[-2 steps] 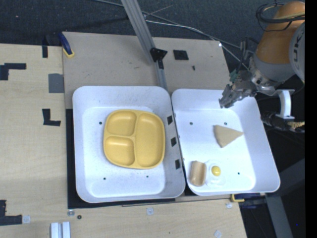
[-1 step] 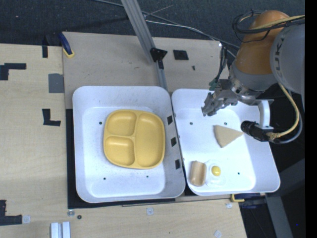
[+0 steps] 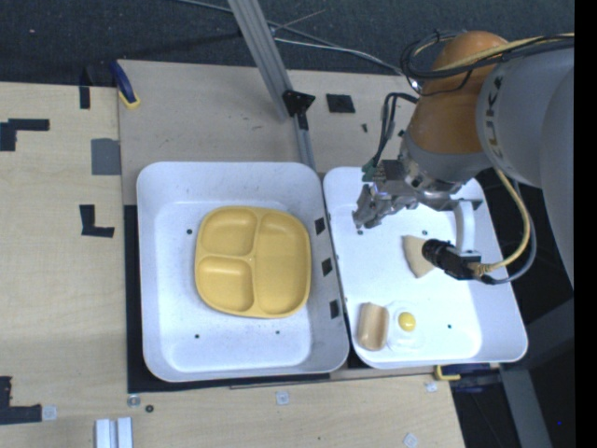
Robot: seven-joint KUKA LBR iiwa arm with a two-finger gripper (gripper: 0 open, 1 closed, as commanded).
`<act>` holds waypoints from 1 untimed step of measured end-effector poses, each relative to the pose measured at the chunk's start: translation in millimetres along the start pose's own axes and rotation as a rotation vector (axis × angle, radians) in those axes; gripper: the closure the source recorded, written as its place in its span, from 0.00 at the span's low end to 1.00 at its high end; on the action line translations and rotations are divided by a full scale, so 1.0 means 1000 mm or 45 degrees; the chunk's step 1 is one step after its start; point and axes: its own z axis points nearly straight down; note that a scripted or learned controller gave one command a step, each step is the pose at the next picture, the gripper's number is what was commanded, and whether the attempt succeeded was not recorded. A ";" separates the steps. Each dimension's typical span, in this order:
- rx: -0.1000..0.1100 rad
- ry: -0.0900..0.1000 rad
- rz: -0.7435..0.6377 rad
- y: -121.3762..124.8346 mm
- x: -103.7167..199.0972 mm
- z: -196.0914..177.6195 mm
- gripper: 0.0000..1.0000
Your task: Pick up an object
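My gripper [image 3: 366,215] hangs over the upper left part of the right bin [image 3: 373,269], its dark fingers pointing down and to the left with nothing visible between them. On the bin floor lie a tan wedge-shaped piece [image 3: 417,254] near the middle, a small tan bread-like roll [image 3: 372,326] at the front left, and a toy fried egg [image 3: 405,325] beside the roll. All three lie apart from the gripper, which is above and to the left of the wedge.
The left bin [image 3: 168,250] holds a yellow divided plate [image 3: 253,260]. A slanted metal pole [image 3: 270,63] rises behind the bins. The arm's cables and a black connector [image 3: 454,258] hang over the right bin's right half.
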 end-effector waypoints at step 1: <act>-0.001 0.000 0.000 -0.012 0.042 -0.003 1.00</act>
